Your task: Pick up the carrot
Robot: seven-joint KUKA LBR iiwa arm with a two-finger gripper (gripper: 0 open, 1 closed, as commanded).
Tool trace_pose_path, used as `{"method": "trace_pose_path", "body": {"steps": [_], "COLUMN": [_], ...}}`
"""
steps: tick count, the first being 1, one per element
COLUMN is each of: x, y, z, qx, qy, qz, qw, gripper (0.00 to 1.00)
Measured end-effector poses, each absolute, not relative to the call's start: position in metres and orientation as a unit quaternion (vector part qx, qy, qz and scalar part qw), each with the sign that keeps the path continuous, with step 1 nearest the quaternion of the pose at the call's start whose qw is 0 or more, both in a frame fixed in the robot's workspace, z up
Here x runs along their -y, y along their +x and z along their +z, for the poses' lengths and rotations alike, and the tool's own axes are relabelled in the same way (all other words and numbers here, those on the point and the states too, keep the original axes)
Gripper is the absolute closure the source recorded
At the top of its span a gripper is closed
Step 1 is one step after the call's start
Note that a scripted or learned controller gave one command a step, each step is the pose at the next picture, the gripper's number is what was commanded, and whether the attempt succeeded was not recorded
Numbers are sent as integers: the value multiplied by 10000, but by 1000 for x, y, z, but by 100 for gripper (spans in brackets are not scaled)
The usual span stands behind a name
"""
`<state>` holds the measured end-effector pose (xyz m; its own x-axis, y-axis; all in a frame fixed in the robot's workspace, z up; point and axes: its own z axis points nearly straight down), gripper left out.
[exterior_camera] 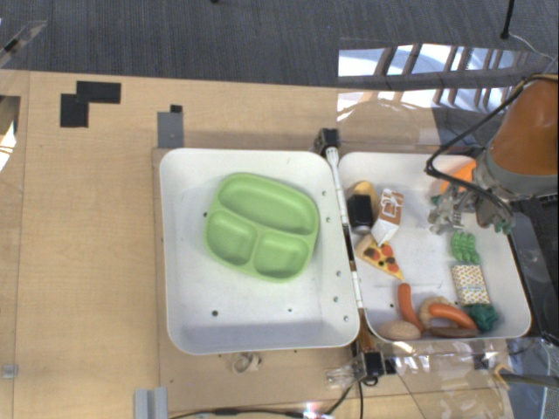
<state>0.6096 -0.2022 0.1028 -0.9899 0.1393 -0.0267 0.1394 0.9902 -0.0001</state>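
Note:
The carrot (447,311), orange with a dark green leafy end (481,317), lies near the front right corner of the right bin (419,260). It rests against a brown sausage-like piece (444,327). My gripper (452,214) hangs over the back right part of that bin, well behind the carrot and apart from it. Nothing shows in its grasp. The arm's orange band (528,138) hides the bin's back right corner.
The right bin also holds a black piece (359,209), a small box (389,209), a pizza slice (381,257), a red sausage (405,299), a green piece (464,247), a cracker (470,283) and an orange item (460,172). The left bin (192,321) holds a green divided plate (260,226).

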Motion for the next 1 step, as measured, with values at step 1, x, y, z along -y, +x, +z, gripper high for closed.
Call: {"method": "trace_pose_path", "body": {"steps": [1], "x": [154], "y": [582], "z": [226], "qx": [-9642], "qy": [2649], "qz": [12], "qw": [95], "gripper": [100]}}
